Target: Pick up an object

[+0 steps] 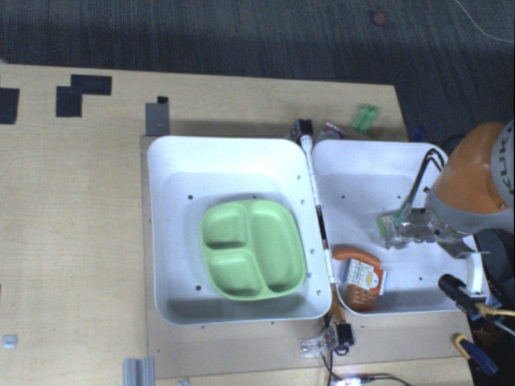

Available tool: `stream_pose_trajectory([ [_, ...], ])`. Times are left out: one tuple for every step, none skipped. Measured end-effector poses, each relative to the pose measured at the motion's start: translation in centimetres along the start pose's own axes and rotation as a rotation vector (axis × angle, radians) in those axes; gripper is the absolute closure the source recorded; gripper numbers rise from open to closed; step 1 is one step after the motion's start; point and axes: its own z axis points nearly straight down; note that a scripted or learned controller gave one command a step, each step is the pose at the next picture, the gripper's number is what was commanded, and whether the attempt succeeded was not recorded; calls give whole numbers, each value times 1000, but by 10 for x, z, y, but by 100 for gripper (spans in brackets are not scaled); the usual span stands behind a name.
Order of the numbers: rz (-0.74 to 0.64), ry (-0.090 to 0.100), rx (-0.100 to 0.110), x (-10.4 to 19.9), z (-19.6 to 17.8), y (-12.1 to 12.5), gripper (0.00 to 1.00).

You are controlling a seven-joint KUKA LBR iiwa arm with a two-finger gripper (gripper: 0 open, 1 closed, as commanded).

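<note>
The jaws (394, 230) hang over the right bin (362, 167) (whether open or shut, I cannot tell), the orange packet (360, 277) nearer-left against the wall; a descent here risks missing it.

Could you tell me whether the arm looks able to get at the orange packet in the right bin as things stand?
Probably yes: the gripper hangs in the same bin, just right of the orange packet, which lies uncovered against the front wall.

The wooden bench (72, 240) bears 2 white bins (173, 215) side by side.
</note>
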Motion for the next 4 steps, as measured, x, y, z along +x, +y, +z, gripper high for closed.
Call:
stream_pose_trajectory([
  [1, 0, 9, -64, -33, 15, 100],
  [0, 2, 9, -62, -33, 15, 0],
  [-3, 4, 9, -61, 6, -23, 0],
  [-3, 2, 6, -61, -4, -22, 100],
])
